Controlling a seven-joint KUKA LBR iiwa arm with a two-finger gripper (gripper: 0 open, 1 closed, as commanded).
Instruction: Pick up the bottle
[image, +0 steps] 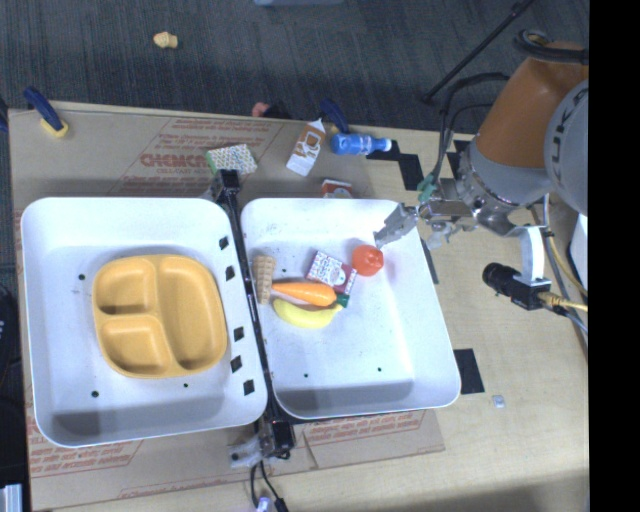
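Observation:
A small blue bottle (358, 145) lies on its side on the cardboard behind the right bin (420, 340), outside both bins. My gripper (392, 229) hangs over the upper right corner of the right bin, just above and to the right of a red tomato (368, 260). It is well below and slightly right of the bottle, and nothing shows in its grasp.
The right bin holds an ice cream cone (262, 275), a small carton (326, 268), a carrot (305, 293) and a banana (307, 316). A yellow divided plate (160, 315) sits in the left bin (50, 400). A milk carton (306, 148) and a green packet (232, 158) lie near the bottle.

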